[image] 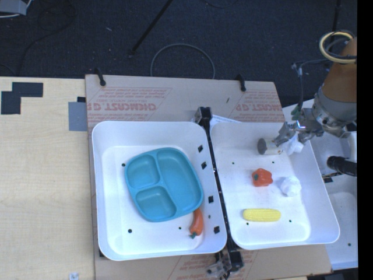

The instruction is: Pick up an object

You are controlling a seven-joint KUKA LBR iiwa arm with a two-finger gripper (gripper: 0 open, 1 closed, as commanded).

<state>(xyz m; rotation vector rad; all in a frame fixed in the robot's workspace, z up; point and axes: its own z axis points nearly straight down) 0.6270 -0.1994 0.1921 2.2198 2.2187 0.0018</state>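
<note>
The end effector hangs over the far right part of the right bin, close to that bin's right wall, with a short grey cylinder just beside its tip; whether its fingers are spread or pressed together cannot be told, and nothing is seen between them. In the right bin, nearer the front than the end effector and apart from it, lies a glossy red-orange toy pepper, rounded and lumpy. Just to its right rests a crumpled white object. Toward the bin's front edge lies a yellow toy corn cob, elongated with a ridged surface. The left bin holds a smooth blue plastic plate with three compartments, rounded at the corners; by the bin's front right corner lies a tapered orange carrot. Both bins are shallow white plastic, resting on printed brown cardboard atop the pale wood-grain table.
</note>
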